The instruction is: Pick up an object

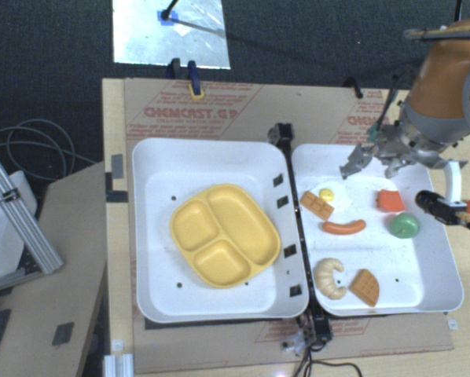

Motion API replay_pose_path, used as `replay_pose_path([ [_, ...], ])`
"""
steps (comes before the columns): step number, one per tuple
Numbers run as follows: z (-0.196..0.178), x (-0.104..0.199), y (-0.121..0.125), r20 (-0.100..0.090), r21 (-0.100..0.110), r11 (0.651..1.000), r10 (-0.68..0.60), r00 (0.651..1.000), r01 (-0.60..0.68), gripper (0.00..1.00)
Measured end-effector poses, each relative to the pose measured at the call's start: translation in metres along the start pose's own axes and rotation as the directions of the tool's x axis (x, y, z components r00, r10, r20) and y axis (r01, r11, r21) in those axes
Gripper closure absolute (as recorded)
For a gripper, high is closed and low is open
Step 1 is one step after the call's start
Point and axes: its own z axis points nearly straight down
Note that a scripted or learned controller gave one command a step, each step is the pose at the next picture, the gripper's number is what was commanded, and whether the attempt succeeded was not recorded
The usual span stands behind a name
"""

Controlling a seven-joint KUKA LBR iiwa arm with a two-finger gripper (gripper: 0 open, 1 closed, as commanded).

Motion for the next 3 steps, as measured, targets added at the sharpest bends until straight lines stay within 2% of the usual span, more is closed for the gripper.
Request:
replay_pose_path([
  [1,0.135,-0.035,-0.015,-0.001,0.012,1.000,0.005,1.000,-0.005,0.00],
  [2,0.128,-0.094,0.060,-0.005,-0.003,1.000,-0.002,1.000,0.002,0.00],
  [3,0.131,-0.071,-0.013,-0.002,0.005,1.000,0.003,1.000,-0.003,0.00],
])
